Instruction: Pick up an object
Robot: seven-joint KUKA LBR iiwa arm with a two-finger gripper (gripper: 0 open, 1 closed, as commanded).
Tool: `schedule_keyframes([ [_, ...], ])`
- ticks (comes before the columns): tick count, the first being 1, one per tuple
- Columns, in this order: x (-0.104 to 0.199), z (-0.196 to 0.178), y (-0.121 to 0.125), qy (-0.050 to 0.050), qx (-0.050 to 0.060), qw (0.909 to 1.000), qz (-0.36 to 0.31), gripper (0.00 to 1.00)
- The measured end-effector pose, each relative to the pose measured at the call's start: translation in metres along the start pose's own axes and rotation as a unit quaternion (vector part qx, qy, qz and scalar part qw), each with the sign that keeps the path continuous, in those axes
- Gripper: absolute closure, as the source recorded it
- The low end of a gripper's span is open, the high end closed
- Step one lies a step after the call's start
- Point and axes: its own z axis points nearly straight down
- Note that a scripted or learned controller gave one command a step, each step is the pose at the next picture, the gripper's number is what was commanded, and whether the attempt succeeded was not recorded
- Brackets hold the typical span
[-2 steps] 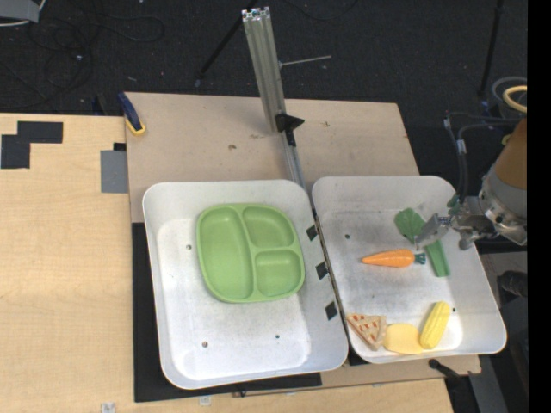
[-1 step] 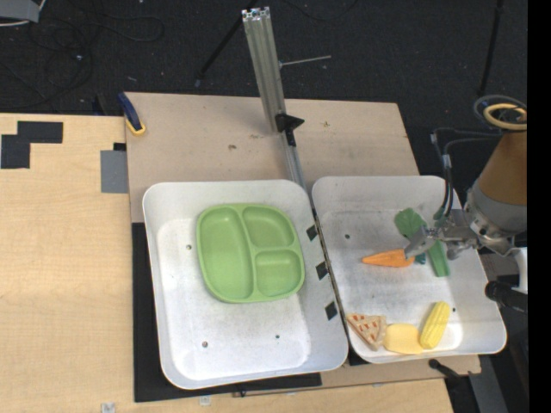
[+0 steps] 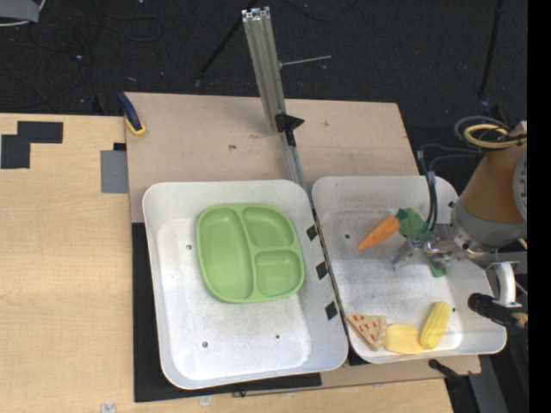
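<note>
An orange toy carrot point(image 3: 379, 231) with a green leafy top point(image 3: 411, 223) lies in the upper middle of the right bin point(image 3: 344, 203). My gripper point(image 3: 421, 255) is low in this bin, just right of and below the carrot's green top, and is open with its grey fingers point(image 3: 402, 257) splayed apart. A small green piece point(image 3: 438, 269) shows by the right finger. I see nothing held between the fingers. Near the bin's front edge lie a yellow corn cob point(image 3: 435, 323), a round yellow piece point(image 3: 400, 339) and a waffle-patterned wedge point(image 3: 366, 327).
A green divided plate point(image 3: 250, 253) sits in the left bin point(image 3: 172, 317). An upright metal post point(image 3: 267, 71) stands behind the bins. The arm's orange band point(image 3: 491, 183) hangs over the right bin's right edge, with cables beside it.
</note>
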Motion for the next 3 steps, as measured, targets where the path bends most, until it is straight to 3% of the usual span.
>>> schedule_keyframes([
  [1,-0.002,-0.013,0.001,-0.002,-0.002,1.0000,0.001,1.00],
  [3,-0.002,-0.129,0.008,0.000,-0.001,1.0000,-0.001,1.00],
])
